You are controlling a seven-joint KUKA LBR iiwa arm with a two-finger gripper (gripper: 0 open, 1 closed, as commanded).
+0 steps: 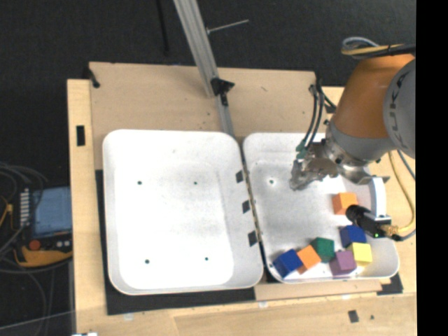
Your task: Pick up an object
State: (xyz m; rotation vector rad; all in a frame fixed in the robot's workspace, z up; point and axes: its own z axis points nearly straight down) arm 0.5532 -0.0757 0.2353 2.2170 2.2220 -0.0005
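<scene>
A: Bench (280,89) noted first. One, tan board, seen from above at a slant. How many bins are counted on it?

B: Two, both white and shallow, set side by side and touching along the middle seam. The left bin (175,208) is the larger as seen. The right bin (276,208) is partly covered by the arm.

A: Arm logged?

B: One arm (371,103), grey with an orange band, reaching in from the right over the right bin's upper part. One metal pole (199,44) is seen running up from between the bins.

A: And the gripper?

B: One gripper (299,179), hung low over the right bin's floor, near its upper middle. Whether it is spread or closed cannot be told; nothing is seen held in it.

A: Blocks counted?

B: Seven, all in the right bin, all well apart from the gripper. Two orange: one orange block (344,202) by the right wall, a second orange block (309,257) near the front wall. Two blue: one blue block (288,262) touching that second orange, another blue block (355,234) further right. One green block (324,247), one purple block (343,262), one yellow block (362,253). Six are clustered along the front right corner.

A: Off the bench?

B: One blue box (52,212) with cables, at the far left.
</scene>
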